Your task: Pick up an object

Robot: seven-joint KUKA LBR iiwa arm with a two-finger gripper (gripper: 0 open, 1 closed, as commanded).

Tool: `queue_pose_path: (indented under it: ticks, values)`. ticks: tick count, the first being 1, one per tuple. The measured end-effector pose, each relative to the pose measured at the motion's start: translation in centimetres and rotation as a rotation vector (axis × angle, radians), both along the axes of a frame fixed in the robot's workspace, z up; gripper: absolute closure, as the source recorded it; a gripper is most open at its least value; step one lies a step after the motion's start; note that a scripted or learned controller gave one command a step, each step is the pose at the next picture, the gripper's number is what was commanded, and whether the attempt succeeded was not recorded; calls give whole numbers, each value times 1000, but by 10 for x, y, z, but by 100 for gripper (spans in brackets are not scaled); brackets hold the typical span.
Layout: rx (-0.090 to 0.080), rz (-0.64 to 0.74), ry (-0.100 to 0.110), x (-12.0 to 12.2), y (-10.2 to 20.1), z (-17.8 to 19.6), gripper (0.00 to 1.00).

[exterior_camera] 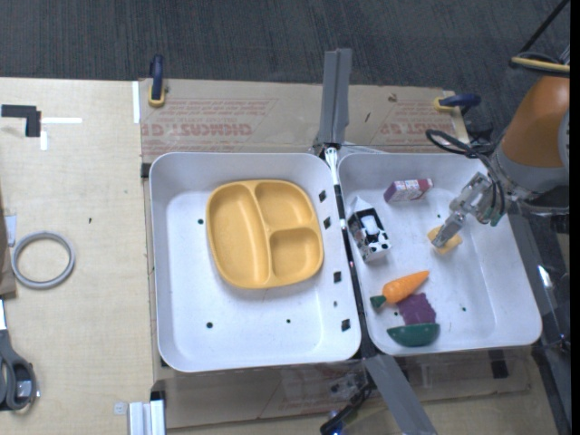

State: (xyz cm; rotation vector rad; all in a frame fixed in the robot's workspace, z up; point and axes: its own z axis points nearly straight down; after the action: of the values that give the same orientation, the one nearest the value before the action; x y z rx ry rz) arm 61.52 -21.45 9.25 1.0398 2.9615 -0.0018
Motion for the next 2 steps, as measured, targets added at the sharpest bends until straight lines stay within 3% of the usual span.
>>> queue_pose_path:
  ticks: [1,2]
  values:
    - [-3,5,-4,2,2,11,100]
    - [-1,51,-2,-4,-2,65,100]
